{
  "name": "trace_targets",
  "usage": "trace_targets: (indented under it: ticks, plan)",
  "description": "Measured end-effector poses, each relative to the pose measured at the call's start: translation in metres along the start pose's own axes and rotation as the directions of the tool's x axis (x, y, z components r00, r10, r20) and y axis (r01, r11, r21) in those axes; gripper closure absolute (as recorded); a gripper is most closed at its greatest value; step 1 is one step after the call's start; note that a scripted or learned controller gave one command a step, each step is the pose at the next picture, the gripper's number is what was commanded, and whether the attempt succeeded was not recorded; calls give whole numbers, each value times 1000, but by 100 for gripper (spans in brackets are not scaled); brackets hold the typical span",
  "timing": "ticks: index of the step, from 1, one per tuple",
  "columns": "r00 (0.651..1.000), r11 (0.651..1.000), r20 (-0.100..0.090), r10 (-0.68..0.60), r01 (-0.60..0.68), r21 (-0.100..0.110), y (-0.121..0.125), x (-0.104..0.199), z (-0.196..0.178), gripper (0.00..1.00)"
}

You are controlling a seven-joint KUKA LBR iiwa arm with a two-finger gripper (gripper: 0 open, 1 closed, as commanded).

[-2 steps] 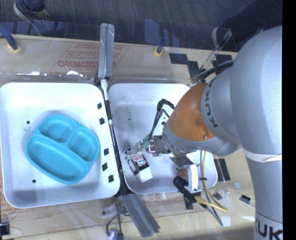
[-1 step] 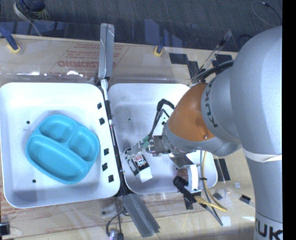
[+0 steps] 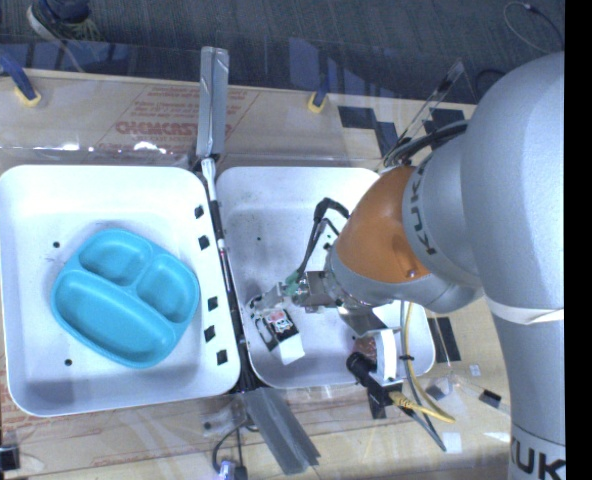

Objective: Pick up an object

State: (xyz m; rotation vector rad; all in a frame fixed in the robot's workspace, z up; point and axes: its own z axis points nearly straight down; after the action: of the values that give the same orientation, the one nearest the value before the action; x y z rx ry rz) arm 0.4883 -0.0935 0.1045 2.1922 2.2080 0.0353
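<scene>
My gripper [image 3: 274, 313] is low in the right bin [image 3: 276, 198], near its left wall and front half, with the grey arm and its orange band [image 3: 376, 243] reaching in from the right. A small white and black item with a red mark [image 3: 288, 344] lies on the bin floor right at the gripper's tip, touching or nearly touching it. The view does not show whether the item is between the jaws. A blue divided plate [image 3: 126, 293] lies flat in the middle of the left bin [image 3: 36, 198].
A raised divider with black clips [image 3: 216, 268] separates the two bins. The bulky grey arm [image 3: 496, 208] covers the right side of the right bin. A metal bar [image 3: 212, 98] stands behind the bins on the bench.
</scene>
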Motion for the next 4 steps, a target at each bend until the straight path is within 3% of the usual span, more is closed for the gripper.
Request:
trace_targets:
  ticks: [3, 4]
  plan:
    - [1000, 1000, 0, -1, 1, 0, 0, 0, 0, 0]
    - [1000, 999, -5, 0, 0, 38, 71, -4, 15, 0]
